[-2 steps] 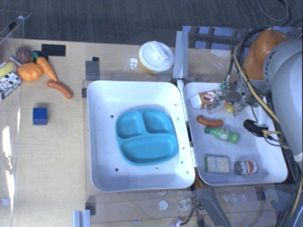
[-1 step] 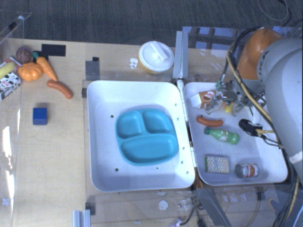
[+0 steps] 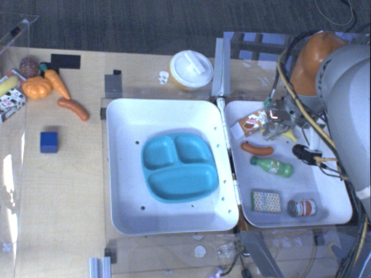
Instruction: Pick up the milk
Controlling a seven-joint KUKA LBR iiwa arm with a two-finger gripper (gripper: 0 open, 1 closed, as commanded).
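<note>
Milk: the cow-patterned carton, probably the milk, lies at the bench's far left edge.
Gripper: low over the right bin; jaw state unreadable.

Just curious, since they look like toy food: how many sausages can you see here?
2. One reddish toy sausage lies in the right white bin; another reddish-orange sausage lies on the wooden bench, left. The arm may hide more.

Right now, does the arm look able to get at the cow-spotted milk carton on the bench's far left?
Probably not readily. The milk carton lies outside both bins at the bench's left edge, while the pincer is over the right bin, with the whole left bin between them.
</note>
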